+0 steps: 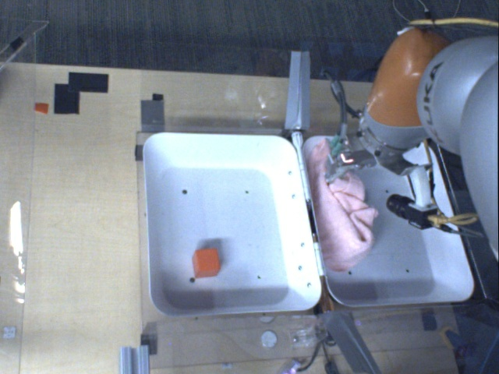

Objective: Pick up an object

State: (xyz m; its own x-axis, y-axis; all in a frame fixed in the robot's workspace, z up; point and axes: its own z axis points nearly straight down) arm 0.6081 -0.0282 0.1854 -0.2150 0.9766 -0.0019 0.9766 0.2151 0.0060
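A pink cloth (343,213) lies crumpled along the left wall of the right bin (413,275). My gripper (343,160) is at the cloth's upper end, low over it, under the orange wrist band. A small orange cube (207,262) rests on the floor of the left bin (226,178), toward its near left side, far from the gripper.
A grey divider post (296,92) stands at the back between the two bins. A black cable and connector (409,209) hang off the arm over the right bin. Black marks (76,90) and a small orange tag (41,108) sit on the bench at far left.
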